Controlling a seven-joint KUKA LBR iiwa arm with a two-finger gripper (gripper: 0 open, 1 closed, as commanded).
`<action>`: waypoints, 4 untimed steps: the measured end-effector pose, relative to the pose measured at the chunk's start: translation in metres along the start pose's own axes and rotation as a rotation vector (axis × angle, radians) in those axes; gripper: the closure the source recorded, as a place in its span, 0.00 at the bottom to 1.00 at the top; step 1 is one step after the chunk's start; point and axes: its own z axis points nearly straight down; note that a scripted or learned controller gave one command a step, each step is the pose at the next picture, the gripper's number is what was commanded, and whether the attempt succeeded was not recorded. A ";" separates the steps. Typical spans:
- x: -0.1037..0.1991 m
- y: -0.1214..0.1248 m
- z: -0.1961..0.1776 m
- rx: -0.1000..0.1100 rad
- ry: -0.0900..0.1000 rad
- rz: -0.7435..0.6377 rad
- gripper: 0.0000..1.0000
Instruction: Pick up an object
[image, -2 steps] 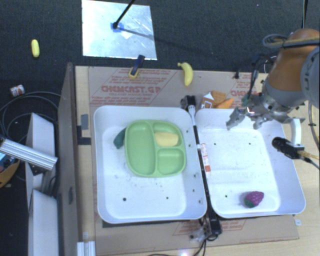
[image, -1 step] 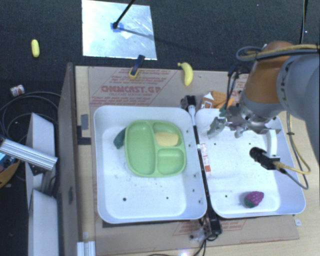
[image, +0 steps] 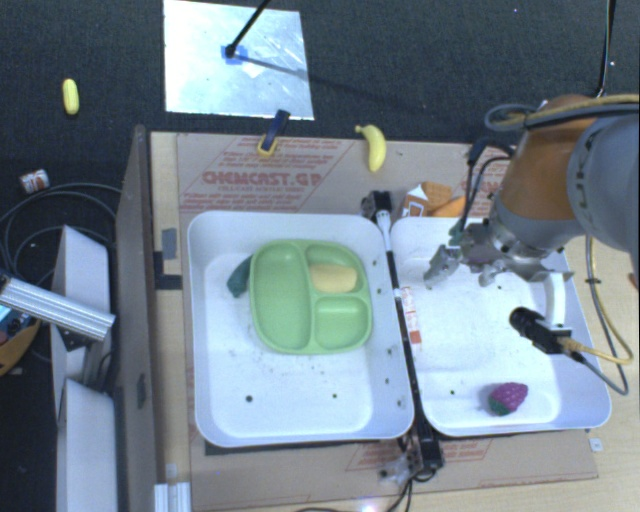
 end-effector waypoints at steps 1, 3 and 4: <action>-0.028 0.046 -0.012 -0.008 -0.002 0.000 0.00; -0.040 0.084 0.050 0.001 0.000 -0.004 0.00; -0.020 0.085 0.102 0.000 0.001 -0.006 0.00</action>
